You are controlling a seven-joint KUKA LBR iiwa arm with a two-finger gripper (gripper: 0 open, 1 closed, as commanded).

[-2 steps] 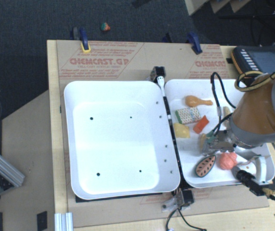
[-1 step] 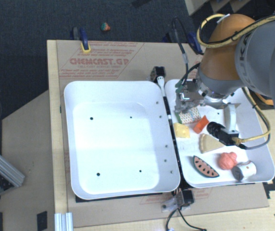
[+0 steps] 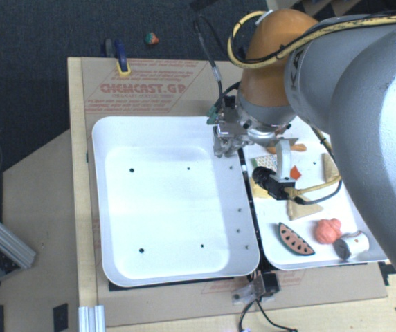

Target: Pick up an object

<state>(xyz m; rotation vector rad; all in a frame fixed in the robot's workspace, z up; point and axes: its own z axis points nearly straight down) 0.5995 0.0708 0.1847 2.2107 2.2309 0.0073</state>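
Note:
My gripper [image 3: 223,142] hangs over the top end of the divide between the two white bins, at the far edge of the right bin [image 3: 364,254]. The right bin holds a watermelon slice [image 3: 295,239], a pink-red lumpy fruit [image 3: 327,230], a small white and grey piece [image 3: 352,244], a curved yellow strip [image 3: 317,189], small orange [image 3: 297,146] and red [image 3: 295,173] pieces and a beige waffle-like piece [image 3: 265,163]. The arm covers the right bin's far right part. None of these things is seen in the gripper.
The left bin [image 3: 163,206] lies beside the gripper to its left. A cardboard sheet [image 3: 149,81] with red print lies behind the bins, with a blue clamp [image 3: 120,52] at its far edge. A small coloured object [image 3: 152,39] sits on the dark floor.

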